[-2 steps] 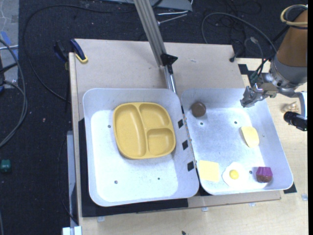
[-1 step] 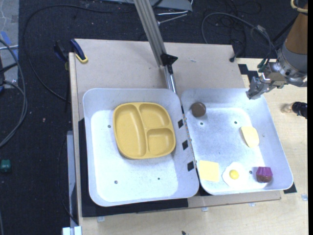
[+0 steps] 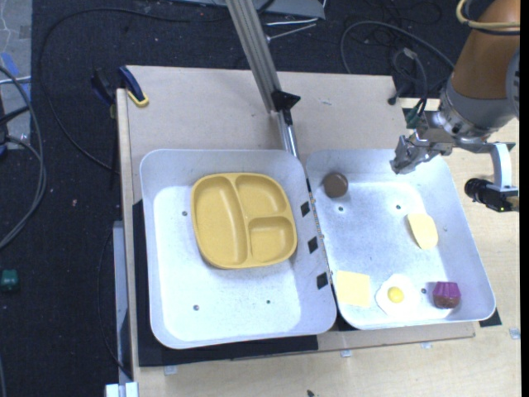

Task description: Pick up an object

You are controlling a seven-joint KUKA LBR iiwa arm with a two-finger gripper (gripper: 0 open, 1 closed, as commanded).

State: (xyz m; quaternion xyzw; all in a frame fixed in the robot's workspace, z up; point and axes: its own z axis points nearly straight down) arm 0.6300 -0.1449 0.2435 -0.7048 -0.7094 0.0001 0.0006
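My gripper point(image 3: 402, 162) hangs over the far right corner of the right bin point(image 3: 463, 222), above its rim, with nothing visibly between its fingers. In that bin lie a brown round object point(image 3: 335, 185) near the far left corner, a pale yellow wedge point(image 3: 422, 230) at the right, a flat yellow square point(image 3: 354, 288) at the front, a fried egg point(image 3: 396, 295) beside it, and a small purple object point(image 3: 445, 294) in the front right corner. The gripper is well clear of all of them.
The left bin point(image 3: 165, 246) holds a yellow divided plate point(image 3: 245, 220). A slanted metal pole point(image 3: 258, 44) runs down to the gap between the bins. Black clips point(image 3: 314, 243) line the seam. Cables lie on the dark floor beyond the bench.
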